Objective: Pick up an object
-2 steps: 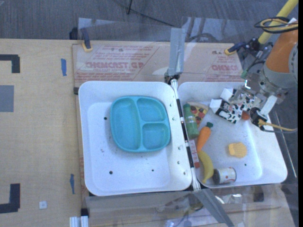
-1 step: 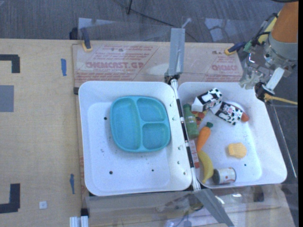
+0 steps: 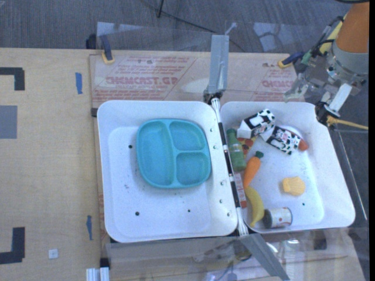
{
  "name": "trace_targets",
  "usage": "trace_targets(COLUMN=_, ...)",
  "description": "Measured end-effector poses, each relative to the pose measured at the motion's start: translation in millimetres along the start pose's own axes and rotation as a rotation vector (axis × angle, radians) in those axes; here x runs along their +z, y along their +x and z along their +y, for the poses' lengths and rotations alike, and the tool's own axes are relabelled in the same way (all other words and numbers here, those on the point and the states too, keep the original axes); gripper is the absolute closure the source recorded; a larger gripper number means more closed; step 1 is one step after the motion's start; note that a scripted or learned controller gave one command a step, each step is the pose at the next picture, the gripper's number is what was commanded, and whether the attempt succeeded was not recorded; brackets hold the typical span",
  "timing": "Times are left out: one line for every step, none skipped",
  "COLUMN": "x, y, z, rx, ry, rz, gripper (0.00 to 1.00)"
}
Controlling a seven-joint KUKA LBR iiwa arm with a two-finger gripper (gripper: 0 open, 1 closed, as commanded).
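Observation:
The right bin holds several small things. Two black-and-white cow toys lie near its far side. A green bottle rests along the left wall, with an orange carrot and a yellow banana below it. A yellow-orange lump sits mid-bin and a small can lies at the near edge. My gripper hangs over the bin's far right corner, above and apart from all of these, with nothing seen in it.
The left bin carries a teal divided plate. A metal divider post stands behind the seam between the bins. Cables run beside the arm at the upper right.

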State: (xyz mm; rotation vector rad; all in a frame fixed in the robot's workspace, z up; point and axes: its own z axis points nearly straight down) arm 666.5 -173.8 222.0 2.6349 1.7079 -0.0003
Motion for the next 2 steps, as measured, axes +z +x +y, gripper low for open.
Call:
trace_targets(x=113.4, y=27.4, z=-8.8, rx=-0.163, ry=-0.013, rz=0.002, gripper=0.00)
trace_targets(x=116.5, y=35.0, z=-8.6, rx=-0.046, ry=-0.018, rz=-0.002, gripper=0.00)
